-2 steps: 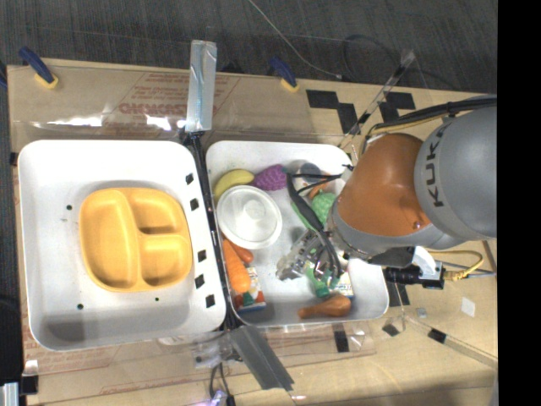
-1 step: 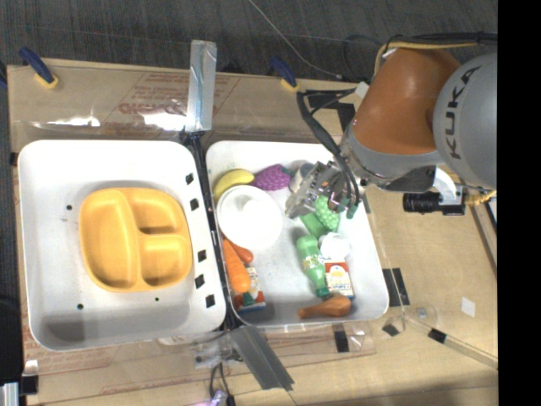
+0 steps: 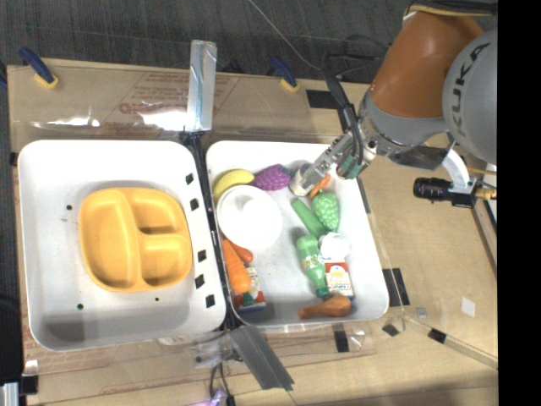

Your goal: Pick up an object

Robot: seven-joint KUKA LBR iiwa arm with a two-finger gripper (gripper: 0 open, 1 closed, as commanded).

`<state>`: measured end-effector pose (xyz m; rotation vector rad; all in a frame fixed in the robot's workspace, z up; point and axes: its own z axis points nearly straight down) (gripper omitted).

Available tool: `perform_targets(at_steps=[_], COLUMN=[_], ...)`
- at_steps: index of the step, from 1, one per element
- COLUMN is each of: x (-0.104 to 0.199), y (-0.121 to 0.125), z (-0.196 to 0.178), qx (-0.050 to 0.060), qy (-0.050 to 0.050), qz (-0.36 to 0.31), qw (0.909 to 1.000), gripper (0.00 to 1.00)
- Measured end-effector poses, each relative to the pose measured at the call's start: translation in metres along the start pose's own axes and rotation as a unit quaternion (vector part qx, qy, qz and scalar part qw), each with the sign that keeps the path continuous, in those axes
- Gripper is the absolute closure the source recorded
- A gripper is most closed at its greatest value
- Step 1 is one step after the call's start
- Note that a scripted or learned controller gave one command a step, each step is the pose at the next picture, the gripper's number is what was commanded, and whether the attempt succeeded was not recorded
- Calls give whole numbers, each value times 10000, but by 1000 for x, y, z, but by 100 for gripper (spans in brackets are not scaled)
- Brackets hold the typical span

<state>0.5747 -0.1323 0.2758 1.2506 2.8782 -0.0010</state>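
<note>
The right bin (image 3: 372,252) holds a jumble of toy foods. At its back lie a yellow banana (image 3: 232,178) and a purple bunch of grapes (image 3: 272,177). A white bowl (image 3: 248,216) sits at the left. My gripper (image 3: 308,181) hangs low over the back of this bin, just right of the grapes and above a green vegetable (image 3: 327,211). A small orange piece (image 3: 321,184) shows right beside the gripper tip. I cannot see anything held.
Further forward lie a green bottle (image 3: 312,266), a white and red carton (image 3: 337,271), an orange carrot (image 3: 234,269) and a brown piece (image 3: 325,309). The left bin (image 3: 42,184) holds a yellow divided tray (image 3: 135,235). A taped divider (image 3: 203,83) stands behind the bins.
</note>
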Motion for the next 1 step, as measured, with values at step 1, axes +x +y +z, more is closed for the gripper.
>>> perform_targets(at_steps=[1], x=[42], y=[67], z=[1], qx=[-6], qy=[8], qz=[-25], qw=[10000], gripper=[100])
